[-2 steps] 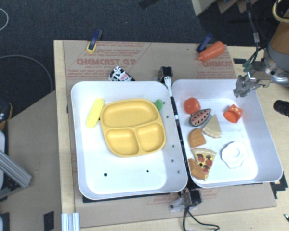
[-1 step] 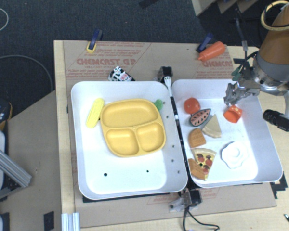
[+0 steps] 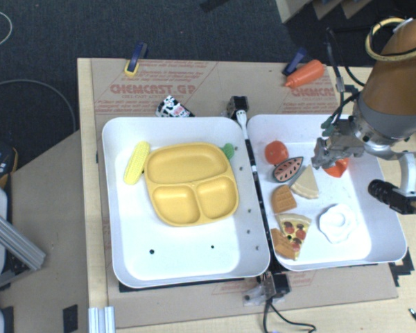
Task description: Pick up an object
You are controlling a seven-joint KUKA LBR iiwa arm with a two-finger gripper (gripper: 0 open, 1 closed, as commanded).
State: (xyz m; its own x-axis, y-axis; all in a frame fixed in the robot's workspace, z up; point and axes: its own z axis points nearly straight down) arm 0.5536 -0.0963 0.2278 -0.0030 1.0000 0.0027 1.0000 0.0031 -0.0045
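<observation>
A single fixed camera looked down at a slant from above the bench (image 3: 97, 186), set far enough back to take in both white bins: the left bin (image 3: 125, 241) mid-frame, the right bin (image 3: 374, 252) toward the right edge. Dark floor filled the upper frame.

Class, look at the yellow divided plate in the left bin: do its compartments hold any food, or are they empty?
Empty. All three compartments of the yellow plate show bare yellow; the corn cob lies beside it on the bin floor.
</observation>
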